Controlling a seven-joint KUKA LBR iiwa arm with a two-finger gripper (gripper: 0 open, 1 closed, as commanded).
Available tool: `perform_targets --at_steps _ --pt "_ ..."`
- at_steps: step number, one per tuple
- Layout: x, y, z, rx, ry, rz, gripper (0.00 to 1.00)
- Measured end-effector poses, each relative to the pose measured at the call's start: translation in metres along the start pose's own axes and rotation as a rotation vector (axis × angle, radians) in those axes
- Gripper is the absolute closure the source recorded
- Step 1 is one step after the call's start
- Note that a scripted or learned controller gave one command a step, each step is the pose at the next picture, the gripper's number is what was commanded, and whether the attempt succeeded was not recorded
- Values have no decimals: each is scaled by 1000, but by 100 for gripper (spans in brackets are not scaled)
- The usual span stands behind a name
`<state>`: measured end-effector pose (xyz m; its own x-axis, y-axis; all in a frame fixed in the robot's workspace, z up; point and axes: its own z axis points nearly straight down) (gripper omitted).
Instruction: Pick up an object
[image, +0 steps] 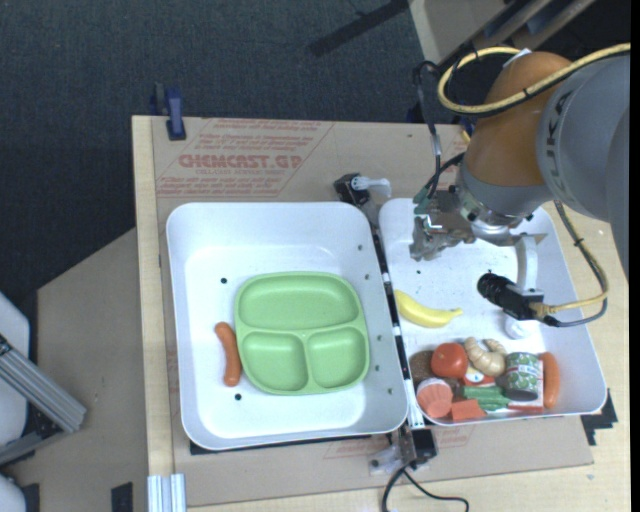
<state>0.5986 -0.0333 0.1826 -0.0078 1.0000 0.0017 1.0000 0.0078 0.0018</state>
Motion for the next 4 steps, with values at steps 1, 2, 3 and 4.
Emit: perform_targets --at_steps 1,2,3,4 --pt "62 -80 -39 7 3 1 100" --pt "32 2 0 -2 -4 9 100" --pt "-98 67 16 -1 -9 18 100" --pt "-105 -12 -32 3 -2 12 100"
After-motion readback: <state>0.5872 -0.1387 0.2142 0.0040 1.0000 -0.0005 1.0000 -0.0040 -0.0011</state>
